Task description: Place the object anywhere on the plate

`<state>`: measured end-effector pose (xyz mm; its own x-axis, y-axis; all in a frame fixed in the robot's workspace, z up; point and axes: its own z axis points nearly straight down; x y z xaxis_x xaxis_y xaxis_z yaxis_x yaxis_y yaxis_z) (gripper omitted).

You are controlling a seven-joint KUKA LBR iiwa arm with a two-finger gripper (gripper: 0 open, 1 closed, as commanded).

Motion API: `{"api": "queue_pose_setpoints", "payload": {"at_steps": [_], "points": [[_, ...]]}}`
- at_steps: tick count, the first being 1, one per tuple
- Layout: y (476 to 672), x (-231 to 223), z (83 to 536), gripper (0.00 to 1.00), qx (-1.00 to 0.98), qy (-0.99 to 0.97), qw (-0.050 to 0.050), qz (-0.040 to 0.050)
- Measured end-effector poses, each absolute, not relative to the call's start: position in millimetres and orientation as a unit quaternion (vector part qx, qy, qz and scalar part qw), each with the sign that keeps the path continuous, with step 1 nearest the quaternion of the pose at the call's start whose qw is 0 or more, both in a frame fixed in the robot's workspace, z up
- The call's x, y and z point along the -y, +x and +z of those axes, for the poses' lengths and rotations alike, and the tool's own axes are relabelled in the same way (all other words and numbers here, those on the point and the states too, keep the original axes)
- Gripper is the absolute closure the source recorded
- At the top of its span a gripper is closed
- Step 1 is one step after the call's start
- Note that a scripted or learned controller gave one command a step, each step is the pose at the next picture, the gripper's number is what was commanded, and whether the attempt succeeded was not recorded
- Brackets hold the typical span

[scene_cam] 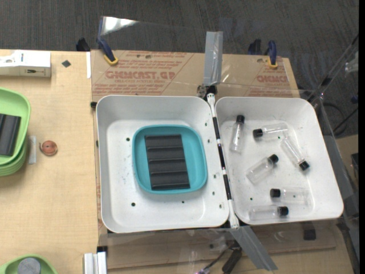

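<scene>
A teal plate (198, 153) sits in the middle of the left white bin (114, 170), with a dark ridged insert (166, 161) lying on it. In the right white bin (319, 153) lie several clear vials with black caps: one (236, 133) near the bin's left wall, one (269, 132) at the top middle, one (295, 154) to the right, one (262, 167) in the centre, and two (288, 194) (268, 212) near the front.
Brown cardboard (148, 70) lies behind the bins, held by clamps (107, 55). A green dish (14, 133) stands at the bench's left edge, with a small round orange piece (49, 148) beside it and a white box (25, 64) farther back.
</scene>
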<state>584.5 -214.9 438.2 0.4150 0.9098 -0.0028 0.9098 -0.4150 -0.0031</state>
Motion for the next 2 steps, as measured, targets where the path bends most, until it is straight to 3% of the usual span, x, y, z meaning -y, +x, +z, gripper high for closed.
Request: {"api": "queue_pose_setpoints", "payload": {"at_steps": [1,2], "points": [[584.5,215,438,0.0,0.541,-0.841,0.001,0.002],[548.8,214,245,0.0,0.528,-0.849,0.001,0.0018]]}}
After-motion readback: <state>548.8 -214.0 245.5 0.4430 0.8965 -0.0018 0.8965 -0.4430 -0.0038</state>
